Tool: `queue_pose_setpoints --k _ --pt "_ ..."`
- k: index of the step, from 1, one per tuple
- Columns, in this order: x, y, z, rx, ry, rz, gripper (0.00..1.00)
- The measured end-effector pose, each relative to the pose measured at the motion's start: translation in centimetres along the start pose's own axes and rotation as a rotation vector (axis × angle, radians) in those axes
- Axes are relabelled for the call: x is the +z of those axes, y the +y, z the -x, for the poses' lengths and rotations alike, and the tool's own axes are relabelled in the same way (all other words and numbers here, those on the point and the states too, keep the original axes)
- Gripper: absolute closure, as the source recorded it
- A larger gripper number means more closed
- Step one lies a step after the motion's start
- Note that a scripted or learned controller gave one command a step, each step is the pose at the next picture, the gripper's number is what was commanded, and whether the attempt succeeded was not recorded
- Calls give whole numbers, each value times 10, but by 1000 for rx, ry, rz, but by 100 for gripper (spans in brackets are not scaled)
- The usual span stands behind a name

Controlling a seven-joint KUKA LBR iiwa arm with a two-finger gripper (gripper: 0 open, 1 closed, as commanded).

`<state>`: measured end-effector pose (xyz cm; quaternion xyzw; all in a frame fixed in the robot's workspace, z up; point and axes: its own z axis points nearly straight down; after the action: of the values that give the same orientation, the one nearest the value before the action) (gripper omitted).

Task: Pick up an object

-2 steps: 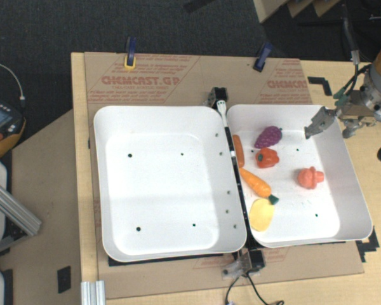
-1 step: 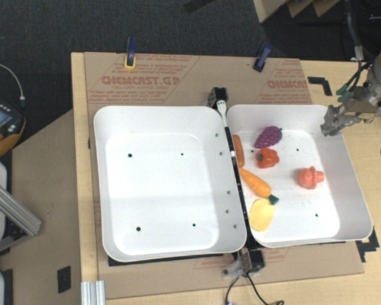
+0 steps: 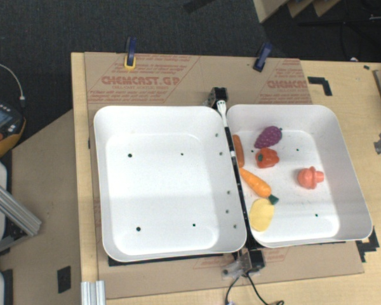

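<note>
The right bin [image 3: 343, 170] holds several toy foods. A purple bunch of grapes [image 3: 268, 136] lies near its back, with a red pepper [image 3: 267, 158] just in front of it. A pink-red piece [image 3: 310, 177] sits toward the right. Along the left wall lie a thin orange-red sausage [image 3: 239, 150], an orange carrot [image 3: 255, 183] and, nearest the front, a yellow lemon-like piece [image 3: 262, 215].
The left bin [image 3: 108, 170] stands beside the right one on a cardboard sheet [image 3: 178, 75] held by two clamps [image 3: 131, 54] at the back. A cable connector [image 3: 218, 96] sits between the bins at the back. Grey equipment [image 3: 6, 202] stands at the far left.
</note>
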<state>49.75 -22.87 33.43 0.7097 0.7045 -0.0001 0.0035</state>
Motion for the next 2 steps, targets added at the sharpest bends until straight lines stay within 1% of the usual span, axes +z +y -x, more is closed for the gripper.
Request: queue_pose_setpoints --k 1,2 --pt "4 23 -100 -17 7 -5 100" --pt "-31 -13 -24 0 -1 1 100"
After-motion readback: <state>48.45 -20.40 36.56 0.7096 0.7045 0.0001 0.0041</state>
